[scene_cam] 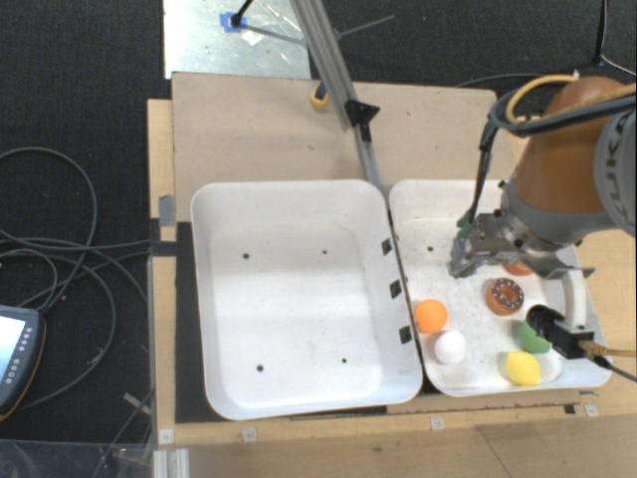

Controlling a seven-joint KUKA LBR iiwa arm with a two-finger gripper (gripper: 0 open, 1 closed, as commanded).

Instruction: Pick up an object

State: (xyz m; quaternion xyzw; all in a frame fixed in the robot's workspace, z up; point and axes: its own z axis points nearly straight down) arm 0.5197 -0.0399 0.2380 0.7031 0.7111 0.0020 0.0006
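Observation:
My gripper (462,259) hangs low over the middle of the right bin (428,207), on the end of the grey and orange arm that reaches in from the right. Several small items lie in the bin's near half. An orange ball (430,315) and a white ball (450,347) sit near the bin's left wall, below the gripper. To the right are a brown frosted donut (505,296), a green piece (530,340) and a yellow lemon (523,368). A red-orange item (518,266) peeks out from under the wrist. I see nothing held.
The left bin (299,297) stands beside the right one, their walls touching. A slanted grey pole (328,58) crosses the back of the bench. Cables and a handheld screen (15,352) lie on the floor at left.

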